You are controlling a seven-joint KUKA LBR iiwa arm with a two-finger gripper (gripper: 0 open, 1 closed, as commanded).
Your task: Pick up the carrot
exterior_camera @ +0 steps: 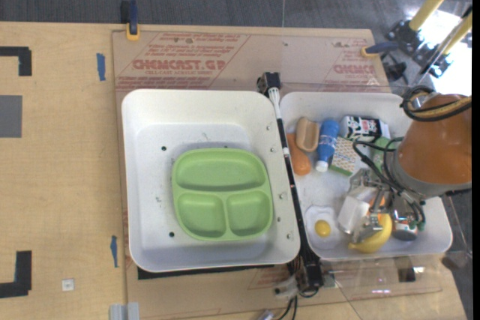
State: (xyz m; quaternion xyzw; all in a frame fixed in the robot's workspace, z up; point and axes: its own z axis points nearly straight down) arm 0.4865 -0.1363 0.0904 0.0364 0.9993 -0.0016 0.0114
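So this one looks like the reach stage, nothing grabbed yet as far as I can judge. The carrot (301, 161) is lying in the right bin (442, 240), tight against its left wall, just below a tan bread-looking piece (306, 133) and just left of the blue bottle (327, 142). The arm (439, 150) is in over the right side of that same bin, and the gripper (373, 212) is down low in the front part, right above the banana (375, 234) and a white block (351, 212), with the fried egg toy (321, 224) off to its left.

That puts the tool well apart from the carrot, with the bottle and a patterned packet (345, 155) roughly between them. I'd say the next move has to be a lift clear of the clutter, a shift toward the bin's left wall, then a descent lined up across the carrot's narrow side. Tricky bit: it's hugging the wall, so one finger needs to fit in that gap.

Honestly can't tell how the gripper is set; it's a tangle of cables and metal from this angle. Nothing visibly held.

The left bin (142, 161) has the green tray (221, 192).
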